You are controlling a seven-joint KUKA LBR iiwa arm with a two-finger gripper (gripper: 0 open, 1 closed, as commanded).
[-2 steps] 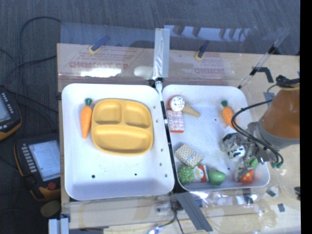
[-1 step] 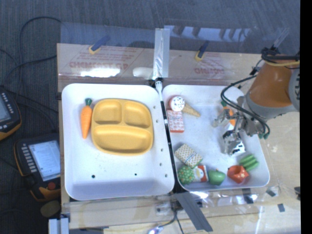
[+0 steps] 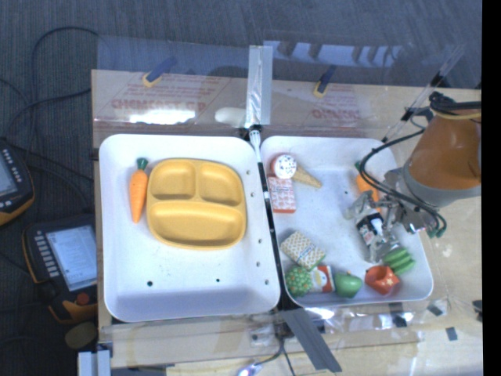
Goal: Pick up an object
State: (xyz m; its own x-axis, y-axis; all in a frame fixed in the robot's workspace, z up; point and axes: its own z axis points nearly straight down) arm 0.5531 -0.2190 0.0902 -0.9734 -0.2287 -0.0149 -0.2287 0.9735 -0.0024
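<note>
We see a dark grey carpeted floor (image 3: 235,10) around the pale wooden counter (image 3: 196,92). Black cables (image 3: 47,77) trail at left beside a black-and-orange handheld control pendant (image 3: 59,257). Glare falls on a clear plastic sheet (image 3: 172,69).

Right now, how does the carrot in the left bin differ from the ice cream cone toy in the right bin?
The carrot is orange with a green top; the ice cream cone is white with a tan cone. The carrot lies straight along the yellow tray; the cone lies slanted beside a red packet. Both are small toy foods lying flat in white bins.
</note>
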